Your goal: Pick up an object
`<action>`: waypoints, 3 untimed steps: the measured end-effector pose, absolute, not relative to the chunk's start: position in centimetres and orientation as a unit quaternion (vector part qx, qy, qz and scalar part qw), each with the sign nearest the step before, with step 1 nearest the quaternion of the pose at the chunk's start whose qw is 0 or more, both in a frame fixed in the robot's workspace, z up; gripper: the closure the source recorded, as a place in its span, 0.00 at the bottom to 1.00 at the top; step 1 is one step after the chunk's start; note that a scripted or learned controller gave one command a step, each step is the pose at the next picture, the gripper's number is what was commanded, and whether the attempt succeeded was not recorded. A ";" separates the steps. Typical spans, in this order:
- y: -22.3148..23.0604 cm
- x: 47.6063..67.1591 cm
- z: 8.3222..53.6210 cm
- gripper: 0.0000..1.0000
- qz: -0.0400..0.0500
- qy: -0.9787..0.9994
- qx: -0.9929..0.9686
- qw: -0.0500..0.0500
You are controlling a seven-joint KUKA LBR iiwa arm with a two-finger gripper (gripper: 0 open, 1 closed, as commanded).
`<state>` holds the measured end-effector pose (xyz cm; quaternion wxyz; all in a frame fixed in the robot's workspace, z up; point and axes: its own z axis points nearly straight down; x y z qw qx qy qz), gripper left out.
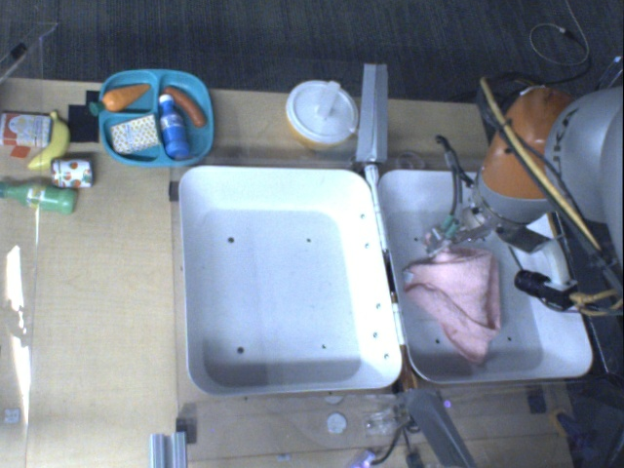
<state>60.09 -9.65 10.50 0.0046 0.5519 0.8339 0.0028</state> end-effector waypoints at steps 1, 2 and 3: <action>-11.4 55.4 27.1 1.00 0.001 0.826 0.564 0.003; -11.4 55.4 27.0 0.00 0.001 0.826 0.564 0.003; -12.9 56.4 17.8 0.00 0.000 0.813 0.582 0.001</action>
